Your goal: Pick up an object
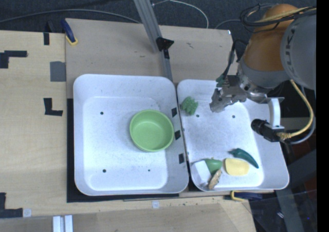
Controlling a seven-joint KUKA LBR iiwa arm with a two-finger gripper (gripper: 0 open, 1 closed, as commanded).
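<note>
Gripper (220,103) over right bin (277,174), upper middle; nothing seen between fingers, opening cannot tell. Nearest candidate: green lump (189,105) at 9 o'clock from gripper, near bin's left wall. Yellow piece (237,166) well apart toward 6 o'clock.

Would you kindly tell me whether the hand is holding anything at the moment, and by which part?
Nothing is held; the hand hangs over the right bin.

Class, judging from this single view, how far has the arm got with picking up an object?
Done: the end effector is over the right bin, near the green toy. In hand: nothing visible. Left: grasping and lifting; the yellow item and green bowl lie untouched.
</note>
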